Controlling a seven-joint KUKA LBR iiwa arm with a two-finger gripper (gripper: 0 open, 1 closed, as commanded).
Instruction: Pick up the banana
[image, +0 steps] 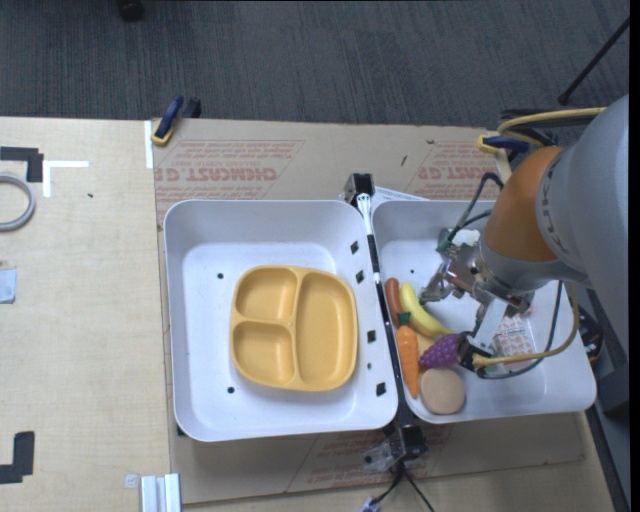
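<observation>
Curved yellow banana (422, 315) lies among toy food.

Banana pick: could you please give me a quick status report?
Gripper low over right bin, beside the banana; nothing seen between fingers. Banana lying near bin's left wall. Carrot, grapes and sausage crowd it.

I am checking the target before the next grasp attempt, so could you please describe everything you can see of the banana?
The banana is small, yellow and smooth, probably plastic toy food. It lies flat on the floor of the right bin, near that bin's left wall, curving from upper left to lower right. A red sausage-like piece lies beside its upper end, the carrot sits just below it, and the purple grapes are by its lower end. The gripper is just to its right; whether they touch is unclear.
</observation>
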